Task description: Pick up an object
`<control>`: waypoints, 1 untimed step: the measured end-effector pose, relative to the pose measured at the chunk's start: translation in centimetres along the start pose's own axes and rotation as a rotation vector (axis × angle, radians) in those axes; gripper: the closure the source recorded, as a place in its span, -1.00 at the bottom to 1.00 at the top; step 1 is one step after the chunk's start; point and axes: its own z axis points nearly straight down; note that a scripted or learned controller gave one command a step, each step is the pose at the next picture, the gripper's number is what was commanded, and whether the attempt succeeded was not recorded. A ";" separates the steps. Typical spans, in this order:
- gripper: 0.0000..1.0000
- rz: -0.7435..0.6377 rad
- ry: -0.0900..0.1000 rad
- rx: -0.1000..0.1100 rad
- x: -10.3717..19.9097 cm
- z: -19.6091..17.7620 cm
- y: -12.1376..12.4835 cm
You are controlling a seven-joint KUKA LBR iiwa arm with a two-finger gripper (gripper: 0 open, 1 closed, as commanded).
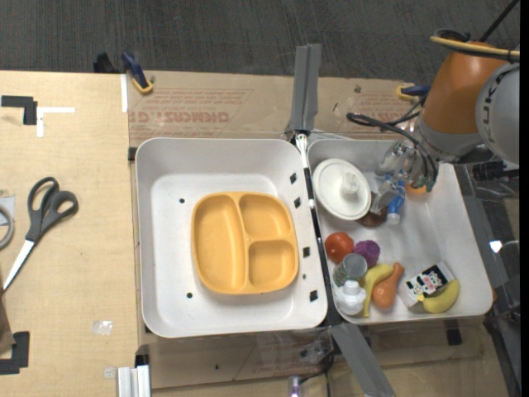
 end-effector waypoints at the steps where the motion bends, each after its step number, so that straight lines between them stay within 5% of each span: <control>1: -1.00 -0.063 0.003 0.000 4.1 0.0 -8.5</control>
